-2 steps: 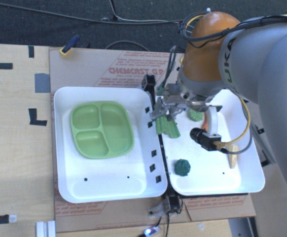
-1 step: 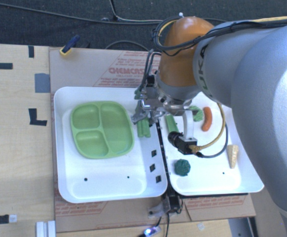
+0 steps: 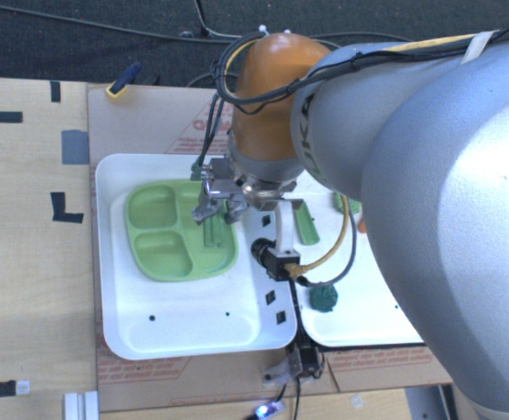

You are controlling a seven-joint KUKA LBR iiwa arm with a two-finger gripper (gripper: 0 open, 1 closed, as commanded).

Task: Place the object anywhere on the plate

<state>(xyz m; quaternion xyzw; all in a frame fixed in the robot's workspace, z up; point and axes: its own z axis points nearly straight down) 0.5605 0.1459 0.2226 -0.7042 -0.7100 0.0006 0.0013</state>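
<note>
Grey-and-orange arm reaching in from the right, its two-finger metal gripper [image 3: 214, 210] low over the right edge of the light green divided plastic plate [image 3: 163, 234]. Clamped narrow on a slim green stick-shaped object [image 3: 213, 232], held upright between the fingers, lower end at the plate's right compartment. Plate set in the upper part of the left shallow white bin [image 3: 184, 335], bare floor open below it. In the right white bin [image 3: 359, 326]: a green flat strip [image 3: 306, 223] and a dark teal lump [image 3: 324, 298], well apart.
</note>
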